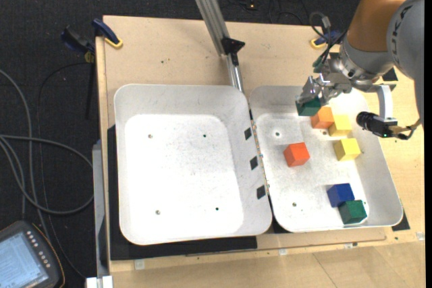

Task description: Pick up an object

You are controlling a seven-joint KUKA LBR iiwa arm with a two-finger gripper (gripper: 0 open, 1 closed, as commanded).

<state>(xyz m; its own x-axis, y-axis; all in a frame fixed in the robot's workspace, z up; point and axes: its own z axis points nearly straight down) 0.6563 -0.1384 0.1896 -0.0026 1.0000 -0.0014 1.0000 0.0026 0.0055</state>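
- Camera view: the tool [312, 99] is low over the far part of the right bin [378, 212], and a dark green block [310, 106] sits between its fingers, so it looks closed on that block.
- Whether the block is lifted or resting on the bin floor I cannot tell.
- Taking the orange block [324, 117] as landmark: the gripped green block is just beside it, on the side toward the left bin [135, 104]; a yellow block [341, 123] touches its other side; a second yellow block [347, 148] lies near, toward the front.
- A red-orange block [296, 154] sits apart from the landmark, nearer the bins' shared edge; a blue block [340, 193] and another green block [352, 212] lie well apart, at the front corner.
- Step in hand, as I judge it: the grasp is made and the lift is due.
- The next move calls for a straight rise, keeping the grip firm and not dragging the neighbouring orange block.
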